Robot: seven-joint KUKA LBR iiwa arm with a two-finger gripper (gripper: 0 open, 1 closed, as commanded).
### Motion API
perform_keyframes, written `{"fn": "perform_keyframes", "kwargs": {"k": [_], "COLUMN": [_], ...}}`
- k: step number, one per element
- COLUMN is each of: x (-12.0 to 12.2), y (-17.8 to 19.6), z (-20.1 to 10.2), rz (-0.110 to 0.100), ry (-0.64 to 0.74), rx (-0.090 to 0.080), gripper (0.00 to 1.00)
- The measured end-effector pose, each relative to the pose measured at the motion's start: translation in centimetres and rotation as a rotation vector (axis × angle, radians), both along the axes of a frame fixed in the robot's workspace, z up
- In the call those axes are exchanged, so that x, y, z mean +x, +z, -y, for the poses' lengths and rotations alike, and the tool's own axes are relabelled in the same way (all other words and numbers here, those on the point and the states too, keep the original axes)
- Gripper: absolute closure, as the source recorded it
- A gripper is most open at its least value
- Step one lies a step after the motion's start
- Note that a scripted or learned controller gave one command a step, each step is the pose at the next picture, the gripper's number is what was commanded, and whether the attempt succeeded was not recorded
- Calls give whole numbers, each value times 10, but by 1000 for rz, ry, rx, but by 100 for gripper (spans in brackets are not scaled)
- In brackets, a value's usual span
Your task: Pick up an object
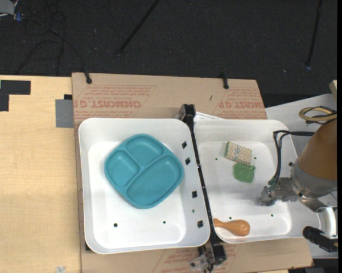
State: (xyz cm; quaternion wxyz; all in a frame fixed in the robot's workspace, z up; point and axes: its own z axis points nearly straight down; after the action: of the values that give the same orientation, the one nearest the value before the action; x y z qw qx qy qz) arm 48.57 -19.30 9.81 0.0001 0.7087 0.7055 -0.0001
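Observation:
The right bin (262,131) holds a small patterned packet (239,152), a green lump (244,172) just below it, and an orange-tan wooden spoon (233,227) near the bin's front edge. My gripper (267,197) is low over the right side of this bin, to the right of and below the green lump, apart from it. Nothing shows between its tips. The arm's orange band (324,152) and grey wrist lie at the right edge of the view.
The left bin (97,232) carries a teal divided plate (144,170). A black divider (198,186) runs between the two bins. Cardboard (159,98) lies under the bins, and a wooden bench top (28,181) extends to the left. A black cable (281,147) loops above the gripper.

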Motion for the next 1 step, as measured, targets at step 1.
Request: {"fn": "perform_keyframes", "kwargs": {"k": [1], "x": [4], "y": [62], "z": [4], "rz": [2], "ry": [5], "rx": [-1], "gripper": [100]}}
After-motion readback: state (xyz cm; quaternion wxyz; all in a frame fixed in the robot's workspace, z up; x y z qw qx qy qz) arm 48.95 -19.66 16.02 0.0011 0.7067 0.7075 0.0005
